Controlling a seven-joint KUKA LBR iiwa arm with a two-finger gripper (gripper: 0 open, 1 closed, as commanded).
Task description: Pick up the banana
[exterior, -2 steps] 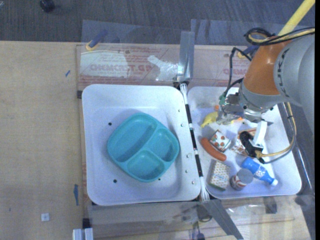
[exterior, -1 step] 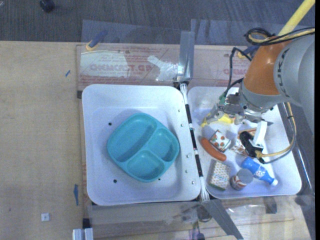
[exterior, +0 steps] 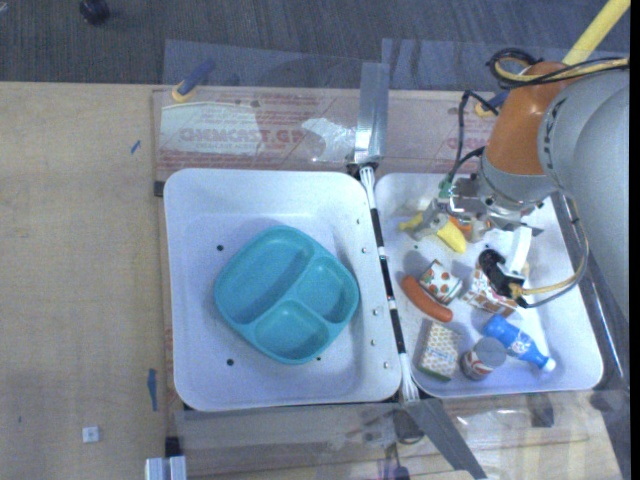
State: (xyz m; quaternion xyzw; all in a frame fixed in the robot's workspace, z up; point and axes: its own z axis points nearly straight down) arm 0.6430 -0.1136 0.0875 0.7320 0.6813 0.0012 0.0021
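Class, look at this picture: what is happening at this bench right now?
A grey robot arm with an orange band reaches in from the right, over the right bin. Its gripper is low over the yellow banana at the far side of that bin. Nearby lie a hot dog, a cracker, a can and a blue bottle. The left bin holds a teal divided plate.

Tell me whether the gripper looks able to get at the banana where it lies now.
Probably yes. The gripper hangs over the upper part of the right bin, right at the banana, whose yellow body shows just beneath it. Nothing lies on top of the banana; the hot dog and other toys sit lower in the bin.
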